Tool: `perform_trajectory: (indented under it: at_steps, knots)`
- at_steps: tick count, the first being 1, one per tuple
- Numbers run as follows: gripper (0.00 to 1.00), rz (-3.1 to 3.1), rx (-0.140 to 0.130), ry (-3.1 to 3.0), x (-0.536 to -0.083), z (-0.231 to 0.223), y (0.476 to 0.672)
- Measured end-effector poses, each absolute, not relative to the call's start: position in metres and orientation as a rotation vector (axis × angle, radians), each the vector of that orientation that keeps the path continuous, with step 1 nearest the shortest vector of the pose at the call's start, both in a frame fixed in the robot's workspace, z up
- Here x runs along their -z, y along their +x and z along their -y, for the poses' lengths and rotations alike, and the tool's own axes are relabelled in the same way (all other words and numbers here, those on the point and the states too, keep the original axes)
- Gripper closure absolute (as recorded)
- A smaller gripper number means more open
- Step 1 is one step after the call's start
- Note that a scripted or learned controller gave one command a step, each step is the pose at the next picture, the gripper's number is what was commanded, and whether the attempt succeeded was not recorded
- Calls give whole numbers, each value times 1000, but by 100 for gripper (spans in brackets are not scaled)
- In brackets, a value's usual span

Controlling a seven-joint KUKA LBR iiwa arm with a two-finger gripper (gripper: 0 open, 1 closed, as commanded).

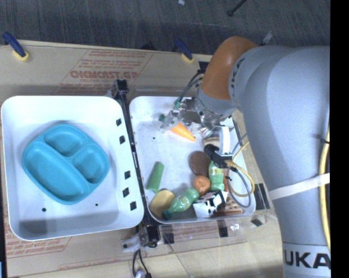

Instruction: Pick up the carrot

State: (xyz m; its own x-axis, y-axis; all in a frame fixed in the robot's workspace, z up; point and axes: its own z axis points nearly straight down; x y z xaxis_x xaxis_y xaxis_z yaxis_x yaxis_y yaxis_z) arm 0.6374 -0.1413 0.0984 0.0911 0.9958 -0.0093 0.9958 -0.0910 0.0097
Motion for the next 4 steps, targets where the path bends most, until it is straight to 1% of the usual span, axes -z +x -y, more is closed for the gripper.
perform_trajectory:
  at_steps: [1,2,3,4]
  knots:
    - [100,-2118,1,2303,-113,141,639]
    - [100,-2383,9,2060,-91,101,572]
    - [100,-2786,6,1451,-93,167,598]
    - [100,-2490,2,1915,-201,104,582]
